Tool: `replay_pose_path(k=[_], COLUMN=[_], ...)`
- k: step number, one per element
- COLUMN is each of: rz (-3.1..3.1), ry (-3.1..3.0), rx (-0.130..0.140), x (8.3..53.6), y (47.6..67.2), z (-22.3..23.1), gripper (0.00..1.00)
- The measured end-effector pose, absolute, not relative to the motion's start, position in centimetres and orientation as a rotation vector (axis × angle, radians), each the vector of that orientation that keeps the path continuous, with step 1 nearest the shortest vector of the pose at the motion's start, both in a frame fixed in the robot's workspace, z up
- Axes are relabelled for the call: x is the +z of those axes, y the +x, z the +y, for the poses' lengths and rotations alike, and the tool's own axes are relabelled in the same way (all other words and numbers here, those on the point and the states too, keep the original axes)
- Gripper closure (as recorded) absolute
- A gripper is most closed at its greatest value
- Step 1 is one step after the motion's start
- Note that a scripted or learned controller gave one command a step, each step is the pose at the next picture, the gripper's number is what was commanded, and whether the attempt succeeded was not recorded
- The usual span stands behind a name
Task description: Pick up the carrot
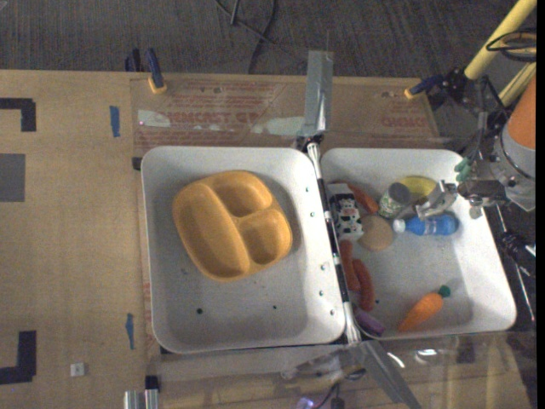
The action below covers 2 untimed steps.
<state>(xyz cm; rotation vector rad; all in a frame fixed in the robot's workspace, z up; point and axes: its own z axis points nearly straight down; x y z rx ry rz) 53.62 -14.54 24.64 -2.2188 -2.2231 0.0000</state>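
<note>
I'm seeing the pincer (444, 196) hovering, its grip state unclear to me, while the carrot (423, 311) is lying well below it, nearer the camera, angled leafy-end up-right.

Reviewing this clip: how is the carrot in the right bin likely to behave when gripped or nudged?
The carrot looks like a smooth, molded toy, so probably stiff and light. Its tapered, rounded body may slip out of a pinch or roll if pushed sideways. It lies flat on the right bin floor, apart from the other items, so a nudge should disturb little else.
</note>
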Motion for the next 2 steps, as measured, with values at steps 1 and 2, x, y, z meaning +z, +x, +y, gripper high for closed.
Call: replay_pose_path(k=[1, 2], rz=[-2.469, -2.560], ry=[-1.942, -1.827], rx=[-0.001, -0.005], x=[11.6, 8.7], y=[48.5, 48.1], z=[-16.4, -16.7], gripper=[0.00, 0.00])
